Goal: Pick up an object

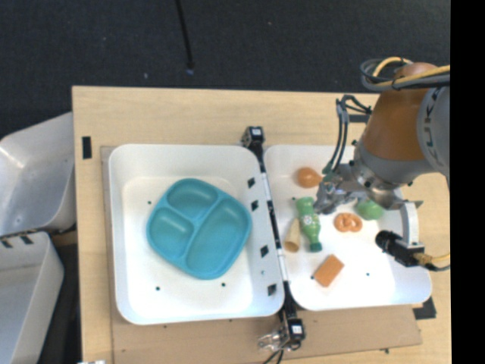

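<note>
My gripper [329,200] hangs low over the right bin [379,288], near its middle. Just to its left lies a green bottle [309,224], and an orange ring-shaped piece [347,222] lies just to its lower right. A green lump [370,209] sits to the right, partly under the wrist. An orange round piece [308,177] lies toward the back, a tan cone [292,238] by the bin's left wall, and an orange block [329,270] toward the front. I see nothing held in the gripper.
The left bin [132,294] holds a blue divided plate [198,227]. A divider with black clips [265,218] runs between the two bins. The arm's grey and orange body [398,139] covers the right bin's back right part.
</note>
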### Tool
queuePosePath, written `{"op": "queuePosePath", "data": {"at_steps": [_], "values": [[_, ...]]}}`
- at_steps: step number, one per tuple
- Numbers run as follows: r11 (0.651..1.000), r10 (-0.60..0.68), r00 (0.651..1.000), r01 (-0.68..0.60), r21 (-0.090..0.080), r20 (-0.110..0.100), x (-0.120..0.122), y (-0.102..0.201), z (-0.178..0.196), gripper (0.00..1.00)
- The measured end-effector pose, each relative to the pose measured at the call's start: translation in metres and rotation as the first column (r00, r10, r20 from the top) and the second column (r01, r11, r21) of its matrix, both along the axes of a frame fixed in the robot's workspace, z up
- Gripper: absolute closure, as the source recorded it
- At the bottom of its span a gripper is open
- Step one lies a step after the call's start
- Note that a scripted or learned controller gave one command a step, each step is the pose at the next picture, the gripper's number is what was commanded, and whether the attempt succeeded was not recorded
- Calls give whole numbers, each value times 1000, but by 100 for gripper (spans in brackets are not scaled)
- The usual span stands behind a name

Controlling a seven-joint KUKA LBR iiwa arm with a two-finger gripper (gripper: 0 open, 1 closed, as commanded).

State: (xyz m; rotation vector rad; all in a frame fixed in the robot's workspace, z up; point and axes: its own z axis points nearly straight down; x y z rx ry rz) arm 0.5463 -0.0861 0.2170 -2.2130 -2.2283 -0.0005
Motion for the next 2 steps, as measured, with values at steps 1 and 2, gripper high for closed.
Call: {"op": "queuePosePath", "data": {"at_steps": [1,2], "values": [[1000,1,1000,-1,0,2,7,57,-1,100],[1000,1,1000,-1,1,2,19,104,15,100]]}}
